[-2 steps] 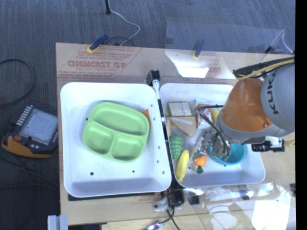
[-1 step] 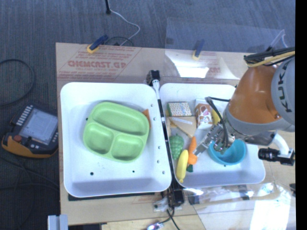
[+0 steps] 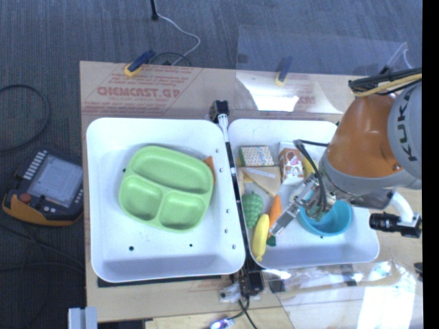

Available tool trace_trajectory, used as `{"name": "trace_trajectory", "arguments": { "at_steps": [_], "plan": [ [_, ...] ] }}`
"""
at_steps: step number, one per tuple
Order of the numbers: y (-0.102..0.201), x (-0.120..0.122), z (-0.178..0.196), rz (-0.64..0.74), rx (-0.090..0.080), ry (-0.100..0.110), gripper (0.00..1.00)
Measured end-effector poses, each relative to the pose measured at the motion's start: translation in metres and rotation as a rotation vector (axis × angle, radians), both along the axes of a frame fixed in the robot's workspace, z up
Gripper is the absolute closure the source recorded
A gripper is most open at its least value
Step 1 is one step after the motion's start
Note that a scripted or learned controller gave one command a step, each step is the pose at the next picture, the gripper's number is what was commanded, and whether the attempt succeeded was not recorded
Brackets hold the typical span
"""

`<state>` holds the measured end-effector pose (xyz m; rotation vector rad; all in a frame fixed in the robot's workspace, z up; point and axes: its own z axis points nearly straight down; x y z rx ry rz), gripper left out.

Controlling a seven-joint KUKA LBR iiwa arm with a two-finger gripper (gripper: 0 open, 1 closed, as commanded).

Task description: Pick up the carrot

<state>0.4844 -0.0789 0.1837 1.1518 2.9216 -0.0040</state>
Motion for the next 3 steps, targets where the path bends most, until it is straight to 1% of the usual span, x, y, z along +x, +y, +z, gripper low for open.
{"name": "trace_trajectory", "arguments": {
  "at_steps": [1,2,3],
  "plan": [
    [0.051,0.011,-0.001,-0.197,0.001,0.002,0.00],
    [-0.033,-0.002,-0.018,-0.302,-0.002,0.003,0.00],
    [-0.028,0.038,-0.092,-0.295,-0.001,-0.015,0.00]
  ]
}}
